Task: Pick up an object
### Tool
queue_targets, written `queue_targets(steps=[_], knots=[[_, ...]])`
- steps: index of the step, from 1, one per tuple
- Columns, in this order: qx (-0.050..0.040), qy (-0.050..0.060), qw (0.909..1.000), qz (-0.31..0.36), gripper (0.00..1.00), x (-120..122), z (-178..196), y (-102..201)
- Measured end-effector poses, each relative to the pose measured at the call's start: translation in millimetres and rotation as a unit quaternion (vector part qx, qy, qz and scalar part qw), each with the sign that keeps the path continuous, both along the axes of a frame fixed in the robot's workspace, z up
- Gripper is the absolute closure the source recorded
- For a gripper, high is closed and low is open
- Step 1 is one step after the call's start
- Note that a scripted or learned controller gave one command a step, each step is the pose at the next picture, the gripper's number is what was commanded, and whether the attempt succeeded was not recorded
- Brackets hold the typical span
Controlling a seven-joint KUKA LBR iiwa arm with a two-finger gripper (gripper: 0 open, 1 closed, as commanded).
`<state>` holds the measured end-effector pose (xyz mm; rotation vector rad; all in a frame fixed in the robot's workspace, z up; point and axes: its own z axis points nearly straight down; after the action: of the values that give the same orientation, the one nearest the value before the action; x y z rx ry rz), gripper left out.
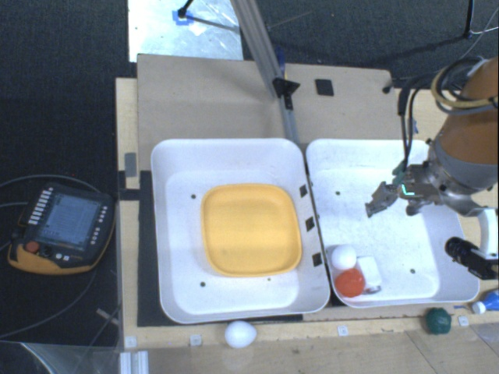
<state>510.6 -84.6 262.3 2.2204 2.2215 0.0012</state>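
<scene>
- The light is bright, even and diffuse from overhead; both white bins [234, 158] come close to washing out, with little surface detail left.
- Shadows are faint and soft; the yellow plate [251, 228] throws a thin one along its lower edge.
- A pale floor patch [183, 18] at the top glares with mottled reflections.
- The dark carpet [54, 92] looks grainy.
- Overall sharpness is modest; the gripper [383, 201] and small objects have soft edges.
- Straight edges show little bending near the borders.
</scene>
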Motion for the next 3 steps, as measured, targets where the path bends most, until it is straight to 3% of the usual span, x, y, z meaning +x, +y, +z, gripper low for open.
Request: queue_targets(steps=[1,3], knots=[[0.0000,0.000,1.0000,0.000,0.00,0,0,0],[0.0000,0.002,1.0000,0.000,0.00,-5,-103,3]])
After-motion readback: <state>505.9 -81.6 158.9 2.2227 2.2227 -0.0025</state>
